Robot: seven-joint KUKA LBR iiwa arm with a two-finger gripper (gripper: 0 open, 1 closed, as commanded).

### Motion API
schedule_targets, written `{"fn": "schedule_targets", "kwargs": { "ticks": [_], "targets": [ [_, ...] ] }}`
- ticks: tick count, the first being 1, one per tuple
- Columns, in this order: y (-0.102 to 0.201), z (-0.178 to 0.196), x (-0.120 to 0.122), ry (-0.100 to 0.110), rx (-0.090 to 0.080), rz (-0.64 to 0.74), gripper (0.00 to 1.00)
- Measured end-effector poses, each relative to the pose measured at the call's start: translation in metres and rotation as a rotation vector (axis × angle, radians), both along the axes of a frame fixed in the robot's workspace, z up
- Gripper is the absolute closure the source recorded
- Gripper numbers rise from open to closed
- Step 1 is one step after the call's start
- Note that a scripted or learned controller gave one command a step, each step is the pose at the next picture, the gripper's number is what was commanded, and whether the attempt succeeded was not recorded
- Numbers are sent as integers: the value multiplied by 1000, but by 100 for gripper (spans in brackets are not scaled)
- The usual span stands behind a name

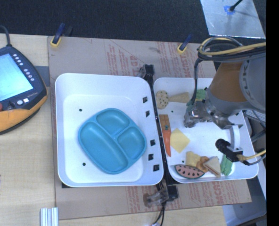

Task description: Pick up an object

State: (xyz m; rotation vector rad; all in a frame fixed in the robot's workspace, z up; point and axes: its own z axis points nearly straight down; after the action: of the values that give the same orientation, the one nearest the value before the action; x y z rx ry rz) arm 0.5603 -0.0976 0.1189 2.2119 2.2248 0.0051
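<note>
Cardboard-covered table (106, 55) carrying two white bins. Right bin (177, 84): toy foods, namely a yellow cheese wedge (179, 141), watermelon slice (189, 171), carrot (167, 141) and cookie (162, 98). Gripper (192, 117) low over this bin, above the cheese; its opening cannot be told. Left bin (64, 126): blue divided plate (112, 140). Tablet (10, 86) at far left.

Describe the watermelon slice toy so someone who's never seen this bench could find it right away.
Look in the right-hand shallow white bin, along its near edge at the left corner. The watermelon slice toy lies there beside tan bread-like pieces. It alone is a red half-moon with dark seeds and a dark rind.
</note>
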Motion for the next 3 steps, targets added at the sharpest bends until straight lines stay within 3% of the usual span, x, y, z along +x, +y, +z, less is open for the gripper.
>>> {"fn": "schedule_targets", "kwargs": {
  "ticks": [1,2,3],
  "targets": [
    [0,-2,-4,8,1,-2,0],
    [-25,2,79,0,-2,1,0],
    [-3,-28,97,6,1,0,0]
  ]
}}
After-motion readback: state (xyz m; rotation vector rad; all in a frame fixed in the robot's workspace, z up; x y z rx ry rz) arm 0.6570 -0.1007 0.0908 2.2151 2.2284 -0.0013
